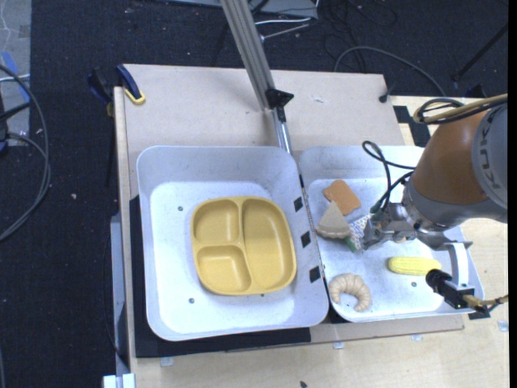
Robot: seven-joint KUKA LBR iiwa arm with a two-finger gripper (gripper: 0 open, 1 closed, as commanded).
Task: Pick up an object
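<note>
end effector (365, 234) at sandwich wedge (333, 221) | croissant (350, 290) near | corn cob (413, 265)

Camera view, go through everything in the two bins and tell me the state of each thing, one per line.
Yellow divided plate: upright, flat in the left bin.
Sandwich wedge: lying in the right bin, next to the gripper.
Orange slice: lying flat.
Corn cob: on its side.
Croissant: lying free, apart from the gripper.
</note>
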